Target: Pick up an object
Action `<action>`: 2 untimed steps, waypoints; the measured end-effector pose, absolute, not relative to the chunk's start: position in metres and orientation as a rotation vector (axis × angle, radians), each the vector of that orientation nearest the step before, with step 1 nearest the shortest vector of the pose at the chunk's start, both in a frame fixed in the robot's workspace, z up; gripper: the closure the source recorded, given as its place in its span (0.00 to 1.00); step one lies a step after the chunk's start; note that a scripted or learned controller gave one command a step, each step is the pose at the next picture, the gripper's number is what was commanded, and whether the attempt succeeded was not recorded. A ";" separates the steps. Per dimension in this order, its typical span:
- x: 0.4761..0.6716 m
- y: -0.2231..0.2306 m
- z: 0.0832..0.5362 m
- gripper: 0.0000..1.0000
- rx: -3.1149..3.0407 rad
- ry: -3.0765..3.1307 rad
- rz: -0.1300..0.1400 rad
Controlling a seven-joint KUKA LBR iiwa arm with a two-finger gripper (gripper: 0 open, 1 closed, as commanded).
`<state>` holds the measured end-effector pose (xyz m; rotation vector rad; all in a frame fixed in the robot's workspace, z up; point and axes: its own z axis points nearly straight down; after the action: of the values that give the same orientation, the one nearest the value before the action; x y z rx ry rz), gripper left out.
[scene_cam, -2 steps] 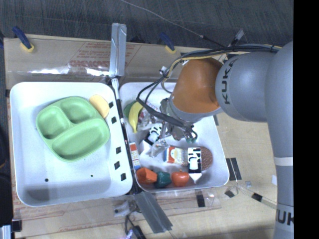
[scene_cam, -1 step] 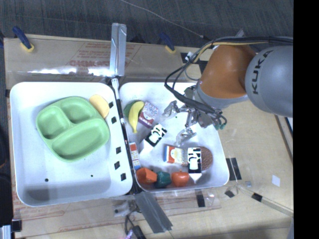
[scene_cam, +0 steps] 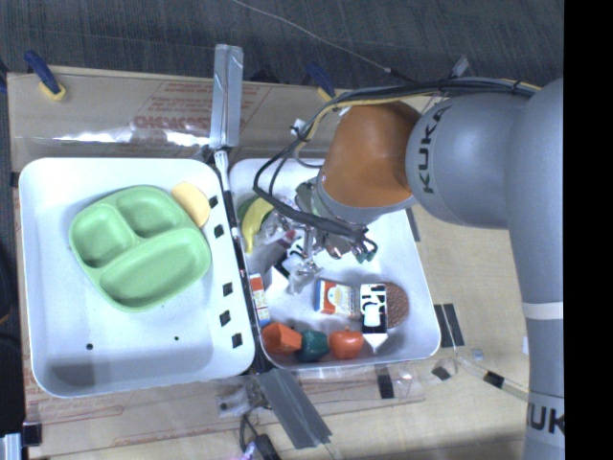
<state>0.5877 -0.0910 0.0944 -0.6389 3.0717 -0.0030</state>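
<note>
Whether the jaws were clenched or released could not be told; the gripper (scene_cam: 308,262) hung over the right bin (scene_cam: 421,300). "KUKA" marked the arm (scene_cam: 479,161). A small carton (scene_cam: 337,299), lettering unreadable, lay near that bin's front edge.

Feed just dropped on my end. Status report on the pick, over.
Gripper low in right bin, over the clutter, nothing seen gripped. Small carton lies just beside it. Banana and cables crowd the left side.
</note>
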 end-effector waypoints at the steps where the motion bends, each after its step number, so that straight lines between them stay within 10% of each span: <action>1: 0.526 -0.125 0.124 0.00 -0.921 3.003 0.000; 2: 0.535 -0.096 0.102 0.00 -1.269 2.872 -0.015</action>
<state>0.5352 -0.0963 0.1025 -1.2693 2.8725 -0.0147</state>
